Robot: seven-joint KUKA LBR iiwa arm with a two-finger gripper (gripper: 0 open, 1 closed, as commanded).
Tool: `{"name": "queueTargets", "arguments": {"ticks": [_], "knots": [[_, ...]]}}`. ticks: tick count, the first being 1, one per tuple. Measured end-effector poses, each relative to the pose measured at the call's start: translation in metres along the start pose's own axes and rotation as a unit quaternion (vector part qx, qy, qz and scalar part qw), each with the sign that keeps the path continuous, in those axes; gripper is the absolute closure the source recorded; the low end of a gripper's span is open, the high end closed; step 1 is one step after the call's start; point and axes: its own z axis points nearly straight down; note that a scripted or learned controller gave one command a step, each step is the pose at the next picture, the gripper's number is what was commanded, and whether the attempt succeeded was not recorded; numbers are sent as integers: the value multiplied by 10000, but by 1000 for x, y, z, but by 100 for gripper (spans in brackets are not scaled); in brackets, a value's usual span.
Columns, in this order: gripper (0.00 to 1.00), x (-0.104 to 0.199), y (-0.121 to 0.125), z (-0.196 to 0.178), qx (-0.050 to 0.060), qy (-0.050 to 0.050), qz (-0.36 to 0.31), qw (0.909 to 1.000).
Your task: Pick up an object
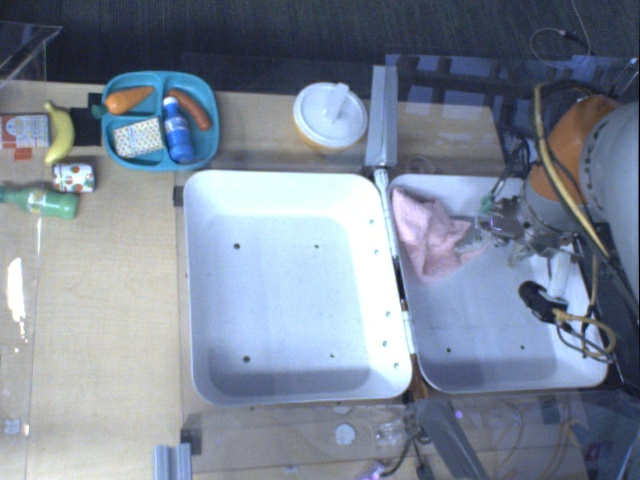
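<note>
Nearest the camera, the two white bins sit side by side on the worktop (100, 298), the left bin (290, 288) and the right bin (500, 338). In the right bin's far-left corner lies a crumpled pink cloth (425, 233), and the claw (478, 236) touches its right edge, though whether it grips is unclear. Farther back stand a blue tray (160, 120) of toy food and a white lidded cup (330, 116).
</note>
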Motion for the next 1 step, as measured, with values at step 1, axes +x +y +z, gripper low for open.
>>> {"name": "queueTargets", "arguments": {"ticks": [1], "knots": [[0, 36, 27, 0, -4, 5, -2169, 9762]]}}
